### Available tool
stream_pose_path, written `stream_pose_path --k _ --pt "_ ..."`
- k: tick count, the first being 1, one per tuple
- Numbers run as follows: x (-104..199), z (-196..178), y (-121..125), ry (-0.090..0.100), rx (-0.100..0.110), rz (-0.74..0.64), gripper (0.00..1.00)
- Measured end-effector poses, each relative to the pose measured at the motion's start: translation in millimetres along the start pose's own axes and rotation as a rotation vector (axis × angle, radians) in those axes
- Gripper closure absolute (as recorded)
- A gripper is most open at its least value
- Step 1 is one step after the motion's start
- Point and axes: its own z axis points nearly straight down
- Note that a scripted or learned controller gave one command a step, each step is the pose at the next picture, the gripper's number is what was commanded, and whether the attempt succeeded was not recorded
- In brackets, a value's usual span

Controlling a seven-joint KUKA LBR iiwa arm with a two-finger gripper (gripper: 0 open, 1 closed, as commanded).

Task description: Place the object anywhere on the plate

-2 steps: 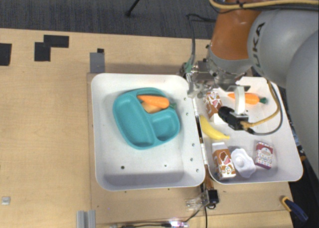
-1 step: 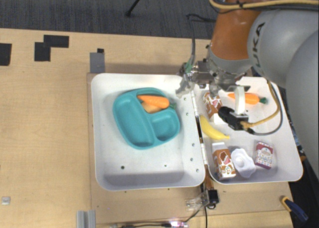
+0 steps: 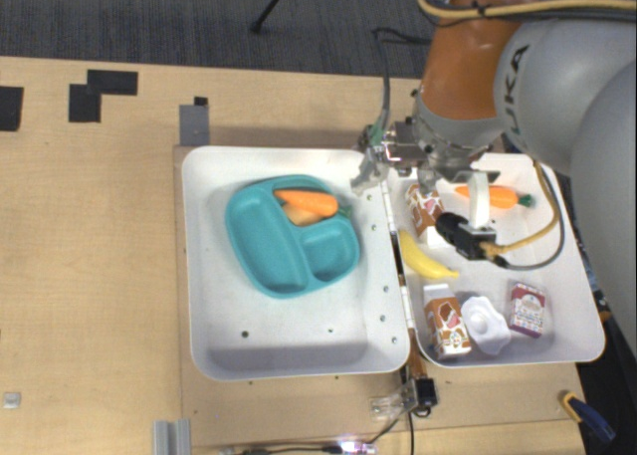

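A teal divided plate point(image 3: 289, 239) lies in the left bin point(image 3: 214, 274). An orange carrot point(image 3: 307, 205) rests on the plate's upper right compartment, near its rim. My gripper point(image 3: 445, 206) hangs over the upper left part of the right bin point(image 3: 577, 319), just right of the wall between the bins. A small brown and white carton point(image 3: 422, 210) sits right at the gripper; whether it is held is unclear. The grey arm with its orange band point(image 3: 468, 55) covers the space above it.
The right bin holds a second carrot point(image 3: 492, 197), a banana point(image 3: 426, 260), a brown carton point(image 3: 448, 324), a white lump point(image 3: 485, 322) and a pink carton point(image 3: 528, 309). A yellow and black cable point(image 3: 518, 244) loops from the wrist.
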Motion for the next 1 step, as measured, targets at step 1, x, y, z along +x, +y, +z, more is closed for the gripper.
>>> stream_pose_path --k 1 --pt "0.0 0.0 0.0 0.0 0.0 0.0 0.0"
